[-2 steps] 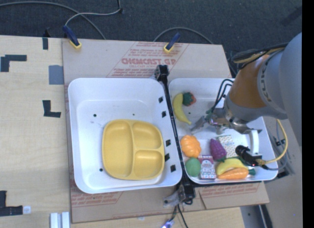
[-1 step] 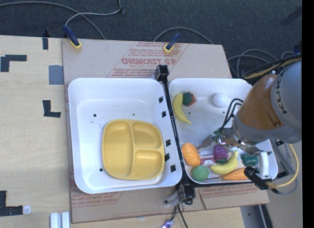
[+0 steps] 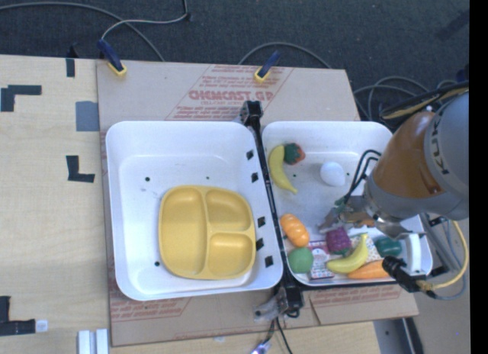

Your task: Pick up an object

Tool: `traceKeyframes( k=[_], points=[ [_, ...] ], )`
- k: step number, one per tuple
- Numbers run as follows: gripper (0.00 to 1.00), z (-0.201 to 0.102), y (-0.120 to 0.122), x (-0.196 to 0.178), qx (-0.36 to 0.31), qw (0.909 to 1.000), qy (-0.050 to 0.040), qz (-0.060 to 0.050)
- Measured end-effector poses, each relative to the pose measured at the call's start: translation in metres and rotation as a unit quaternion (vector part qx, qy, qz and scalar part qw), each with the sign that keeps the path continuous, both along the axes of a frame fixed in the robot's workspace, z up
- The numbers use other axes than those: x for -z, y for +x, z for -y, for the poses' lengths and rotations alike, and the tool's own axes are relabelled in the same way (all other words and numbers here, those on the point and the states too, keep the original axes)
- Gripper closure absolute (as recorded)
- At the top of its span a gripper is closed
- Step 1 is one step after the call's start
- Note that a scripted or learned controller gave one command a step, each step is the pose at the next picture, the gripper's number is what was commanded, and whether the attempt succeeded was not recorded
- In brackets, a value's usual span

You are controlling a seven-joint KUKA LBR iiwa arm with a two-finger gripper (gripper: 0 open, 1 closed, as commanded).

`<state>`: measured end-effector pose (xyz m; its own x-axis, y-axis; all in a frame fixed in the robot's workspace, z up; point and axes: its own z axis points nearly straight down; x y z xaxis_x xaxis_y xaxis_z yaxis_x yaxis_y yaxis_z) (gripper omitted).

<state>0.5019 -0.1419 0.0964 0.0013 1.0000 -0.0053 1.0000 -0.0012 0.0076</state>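
We log the pincer (image 3: 345,219) low in the right bin (image 3: 320,127), just above the purple toy (image 3: 338,239). We cannot tell its finger state.

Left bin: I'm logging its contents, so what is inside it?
Inside the left bin lies a yellow divided tray with three compartments. Whatever is beneath the tray is covered.
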Motion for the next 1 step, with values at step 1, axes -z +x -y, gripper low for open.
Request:
traceKeyframes(
  k=[1],
  points=[
    [1.0,-0.08,0.0464,-0.088,-0.002,1.0,0.003,-0.004]
  ],
)
